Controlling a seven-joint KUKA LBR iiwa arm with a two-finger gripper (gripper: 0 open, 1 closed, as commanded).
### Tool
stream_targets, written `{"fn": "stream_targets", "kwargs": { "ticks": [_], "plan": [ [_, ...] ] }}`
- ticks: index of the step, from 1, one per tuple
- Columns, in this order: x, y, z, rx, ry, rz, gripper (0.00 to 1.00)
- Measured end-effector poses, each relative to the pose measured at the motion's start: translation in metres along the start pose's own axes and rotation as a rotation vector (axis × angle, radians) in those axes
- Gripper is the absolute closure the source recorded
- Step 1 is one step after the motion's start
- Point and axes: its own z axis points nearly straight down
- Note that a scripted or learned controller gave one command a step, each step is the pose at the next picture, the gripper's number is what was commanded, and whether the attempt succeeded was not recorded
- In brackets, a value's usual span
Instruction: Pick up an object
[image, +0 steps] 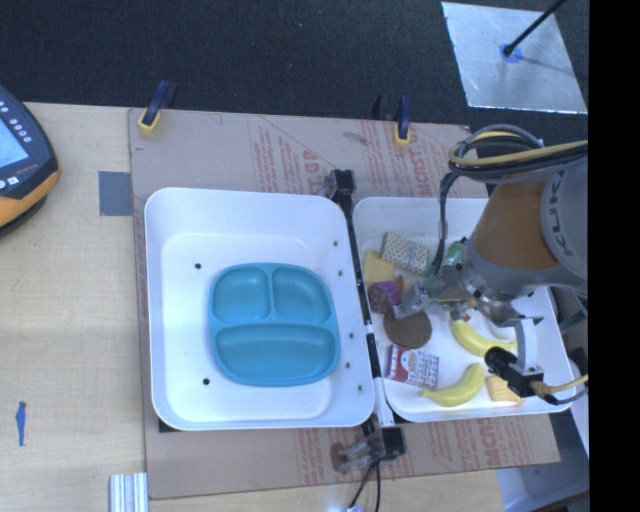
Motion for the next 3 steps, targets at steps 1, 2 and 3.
{"fn": "stream_targets", "kwargs": {
  "ticks": [1,2,3],
  "plan": [
    [0.007,0.074,-0.021,-0.012,0.0,-0.001,0.0],
    [0.009,0.033,0.021,0.003,0.002,0.001,0.0],
    [0.006,-0.028,-0.004,0.002,0.002,0.002,0.0]
  ]
}}
